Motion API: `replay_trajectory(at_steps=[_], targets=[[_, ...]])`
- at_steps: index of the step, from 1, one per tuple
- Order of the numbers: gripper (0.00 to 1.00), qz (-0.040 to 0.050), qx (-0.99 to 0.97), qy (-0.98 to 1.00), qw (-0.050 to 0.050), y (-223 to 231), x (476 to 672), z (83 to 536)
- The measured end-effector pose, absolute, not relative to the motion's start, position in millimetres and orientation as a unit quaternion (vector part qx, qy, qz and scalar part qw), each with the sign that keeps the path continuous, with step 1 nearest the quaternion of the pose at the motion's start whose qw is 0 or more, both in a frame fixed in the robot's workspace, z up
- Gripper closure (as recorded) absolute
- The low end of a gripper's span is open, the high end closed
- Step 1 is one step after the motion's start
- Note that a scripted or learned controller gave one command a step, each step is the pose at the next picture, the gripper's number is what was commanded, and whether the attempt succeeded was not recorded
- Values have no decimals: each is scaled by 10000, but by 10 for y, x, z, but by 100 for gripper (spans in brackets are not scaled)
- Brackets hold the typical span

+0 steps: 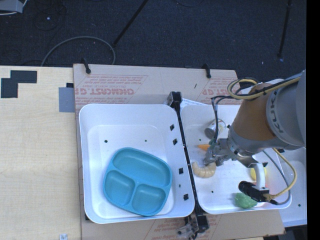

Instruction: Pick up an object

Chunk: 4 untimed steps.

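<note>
The arm reaches in over the right bin, wrist bent down, so that the gripper hangs low above the loose items. The left bin, well to its left past the divider, keeps a blue tray. Just beneath and slightly left of the gripper lies a pale curved piece, the likely target; whether anything is gripped cannot be told from here. A green lump sits lower right, an orange bit just upper left.
</note>
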<state>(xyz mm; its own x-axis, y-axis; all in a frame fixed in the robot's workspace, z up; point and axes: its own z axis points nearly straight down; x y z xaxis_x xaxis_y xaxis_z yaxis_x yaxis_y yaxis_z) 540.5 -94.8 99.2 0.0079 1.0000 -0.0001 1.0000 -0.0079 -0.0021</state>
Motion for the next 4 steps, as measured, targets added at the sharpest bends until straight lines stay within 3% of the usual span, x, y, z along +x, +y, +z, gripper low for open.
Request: replay_trajectory(at_steps=[2,3,4], targets=[[100,-8,-7065,-7077,-7,-898,5421,2097],[100,7,-7074,-7068,13,-906,5418,2085],[100,-2,-7054,-7088,14,-395,5620,2185]])
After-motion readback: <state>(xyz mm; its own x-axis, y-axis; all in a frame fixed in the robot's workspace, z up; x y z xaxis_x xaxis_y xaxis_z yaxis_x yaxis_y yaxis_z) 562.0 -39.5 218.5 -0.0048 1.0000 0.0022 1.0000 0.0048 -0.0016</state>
